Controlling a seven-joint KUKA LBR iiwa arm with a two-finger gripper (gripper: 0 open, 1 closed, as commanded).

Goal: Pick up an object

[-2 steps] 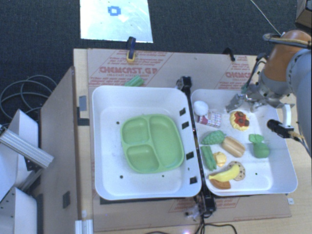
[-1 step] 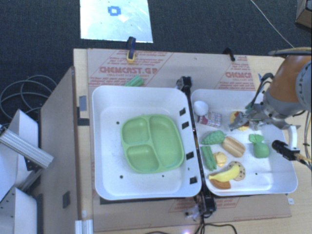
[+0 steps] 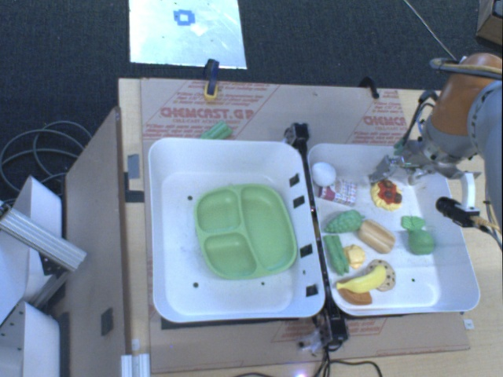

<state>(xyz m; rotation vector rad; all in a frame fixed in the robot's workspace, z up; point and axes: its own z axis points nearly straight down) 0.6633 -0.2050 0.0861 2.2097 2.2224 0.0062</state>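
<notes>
A: Fingers (image 3: 391, 168)? Spread can't be told; nothing is seen held.

B: Target?

A: Pizza toy (image 3: 387, 195), just below the fingers, in the right bin (image 3: 456, 289).

B: Risk?

A: A miss is likely; the carton (image 3: 343, 191) beside the pizza toy could be nudged.

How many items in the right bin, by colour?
Green: 3, leafy piece, pod, rounded piece
Yellow: 2, banana, small chunk
White: 1, egg
Red and white: 1, packet
Yellow and red: 1, round piece
Tan: 1, bun
Brown: 1, cookie
Total: 10
</notes>
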